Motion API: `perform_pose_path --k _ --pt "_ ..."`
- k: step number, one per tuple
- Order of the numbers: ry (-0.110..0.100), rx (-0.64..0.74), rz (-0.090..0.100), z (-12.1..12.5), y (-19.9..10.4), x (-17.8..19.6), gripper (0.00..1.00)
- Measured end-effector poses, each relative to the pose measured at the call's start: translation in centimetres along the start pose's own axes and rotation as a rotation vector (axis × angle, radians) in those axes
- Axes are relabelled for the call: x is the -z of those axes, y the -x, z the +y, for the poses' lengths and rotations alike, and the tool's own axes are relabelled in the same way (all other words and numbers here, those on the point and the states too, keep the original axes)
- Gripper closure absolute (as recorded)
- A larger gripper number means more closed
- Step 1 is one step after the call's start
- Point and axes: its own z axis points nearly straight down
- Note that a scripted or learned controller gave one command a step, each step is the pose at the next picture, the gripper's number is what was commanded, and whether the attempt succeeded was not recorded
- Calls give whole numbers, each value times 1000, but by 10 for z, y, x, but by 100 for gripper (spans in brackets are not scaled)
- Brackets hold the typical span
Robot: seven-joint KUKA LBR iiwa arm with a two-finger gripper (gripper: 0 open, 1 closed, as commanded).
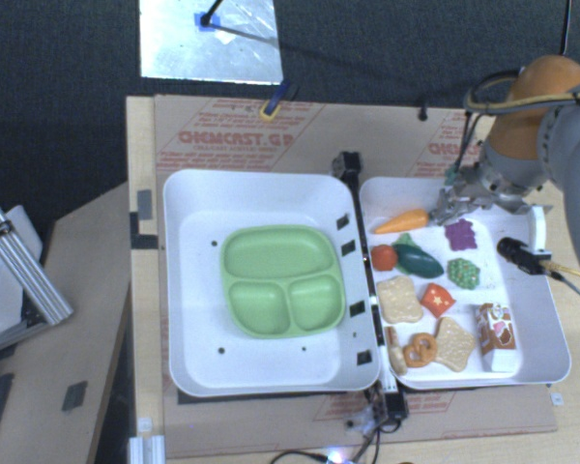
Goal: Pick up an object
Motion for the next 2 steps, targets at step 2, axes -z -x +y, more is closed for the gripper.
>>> perform_pose_path --k 2 --pt "11 -6 -8 4 5 92 100"
